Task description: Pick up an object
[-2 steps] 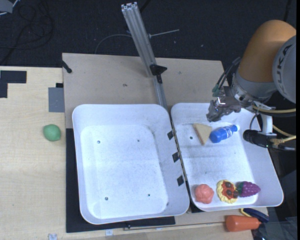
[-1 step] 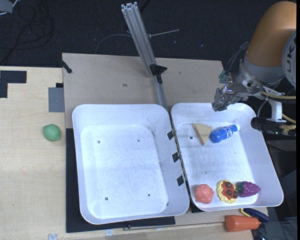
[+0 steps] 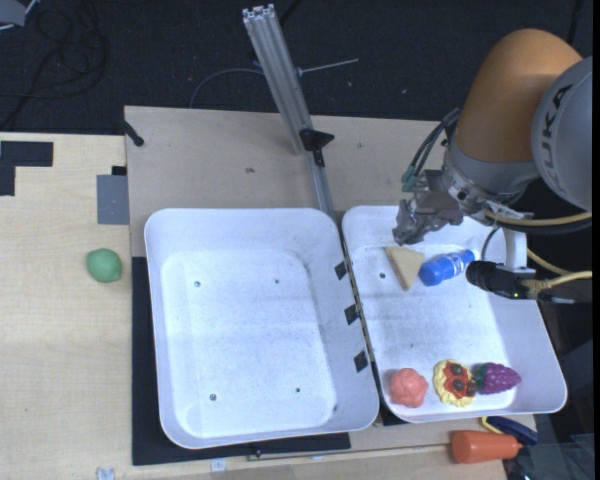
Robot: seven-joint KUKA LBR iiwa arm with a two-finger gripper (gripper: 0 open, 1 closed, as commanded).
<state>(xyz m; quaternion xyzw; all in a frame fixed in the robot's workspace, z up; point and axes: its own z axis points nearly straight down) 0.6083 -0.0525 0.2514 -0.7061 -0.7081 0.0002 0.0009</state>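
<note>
My gripper [image 3: 412, 230] hangs over the back of the right bin [image 3: 540, 363], its tips just above the far corner of a tan cheese-like wedge [image 3: 404, 265]. A blue bottle [image 3: 446, 267] lies right beside the wedge. Near the bin's front edge sit a pink-orange lump [image 3: 408, 387], a yellow piece with red spots [image 3: 452, 382] and a purple grape bunch [image 3: 498, 376]. Nothing shows between the fingers.
The left bin [image 3: 180, 248] lies beside the right one, joined by black clips [image 3: 352, 313]. A green ball [image 3: 104, 265] rests on the bench far left. An orange carrot-like toy [image 3: 485, 446] lies outside the front of the right bin. A metal rail [image 3: 285, 78] slants behind the bins.
</note>
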